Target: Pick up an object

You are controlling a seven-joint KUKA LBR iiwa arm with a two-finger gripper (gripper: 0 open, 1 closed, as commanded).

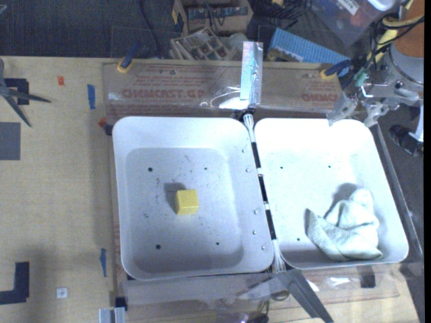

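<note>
Near the middle of the left bin [135, 140]: small yellow block [187, 202], lying flat on the bin floor, well apart from every wall. Toward the near right corner of the right bin [303, 140]: crumpled white cloth [347, 226], bunched in a heap. Above the far right corner of that bin, at the rim: pincer [353, 106], hanging from the grey arm with its orange band, well apart from both cloth and block. Grip state: cannot tell. Beneath both bins: pale wooden surface [47, 214].

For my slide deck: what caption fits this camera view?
Gripper hovers past the right bin's far corner; cloth lies in it, yellow block in the left bin.
</note>
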